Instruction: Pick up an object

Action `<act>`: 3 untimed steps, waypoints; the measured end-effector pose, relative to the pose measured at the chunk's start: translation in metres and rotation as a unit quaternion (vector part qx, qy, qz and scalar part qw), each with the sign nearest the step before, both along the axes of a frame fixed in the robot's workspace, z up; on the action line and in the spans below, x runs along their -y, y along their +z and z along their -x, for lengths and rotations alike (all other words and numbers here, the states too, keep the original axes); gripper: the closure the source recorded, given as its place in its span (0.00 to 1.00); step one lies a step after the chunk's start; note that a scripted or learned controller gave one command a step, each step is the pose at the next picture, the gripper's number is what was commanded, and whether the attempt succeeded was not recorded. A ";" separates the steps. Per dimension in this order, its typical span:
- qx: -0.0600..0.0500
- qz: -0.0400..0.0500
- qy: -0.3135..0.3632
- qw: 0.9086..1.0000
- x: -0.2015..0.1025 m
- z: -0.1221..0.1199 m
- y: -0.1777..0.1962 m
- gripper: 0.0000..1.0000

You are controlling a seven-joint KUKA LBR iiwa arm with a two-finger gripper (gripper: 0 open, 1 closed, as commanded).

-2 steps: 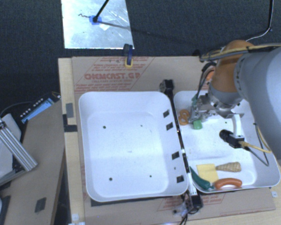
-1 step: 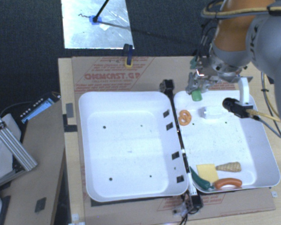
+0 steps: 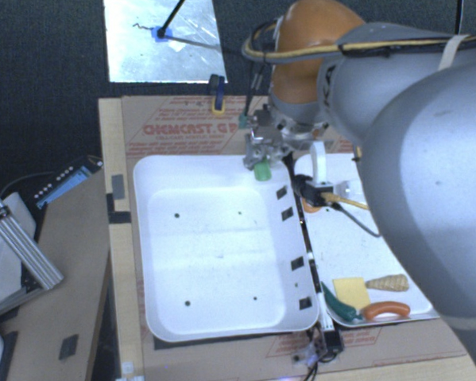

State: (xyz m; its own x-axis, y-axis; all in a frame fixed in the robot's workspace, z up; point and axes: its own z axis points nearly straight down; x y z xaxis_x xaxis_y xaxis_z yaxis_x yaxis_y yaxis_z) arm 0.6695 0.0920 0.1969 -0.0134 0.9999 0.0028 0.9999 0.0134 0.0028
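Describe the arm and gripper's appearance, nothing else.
The arm is bulky, rounded and smooth grey, with an orange band above the wrist. Yellow and black cables loop around that band. The gripper is small bare metal.

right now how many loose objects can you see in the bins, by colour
green: 2, small piece at the claw, flat one in the right bin
yellow: 1, square
tan: 1, ridged piece
orange: 1, ring-shaped piece
total: 5

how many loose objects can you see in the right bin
3, all near its front edge: a yellow block, a tan ridged piece beside it, and an orange piece in front. The arm covers much of that bin, so more may be hidden.
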 end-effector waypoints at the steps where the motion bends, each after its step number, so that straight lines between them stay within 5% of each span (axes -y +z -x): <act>1: 0.008 -0.002 -0.001 1.000 -0.057 0.012 0.157 1.00; 2: 0.008 -0.001 -0.003 1.000 -0.067 0.016 0.299 1.00; 3: -0.005 0.002 -0.004 1.000 -0.069 0.089 0.235 1.00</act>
State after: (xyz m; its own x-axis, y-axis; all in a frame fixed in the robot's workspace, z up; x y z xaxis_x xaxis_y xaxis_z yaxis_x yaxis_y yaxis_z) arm 0.5808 0.1606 0.4321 -0.0058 1.0000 -0.0002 1.0000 0.0058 -0.0074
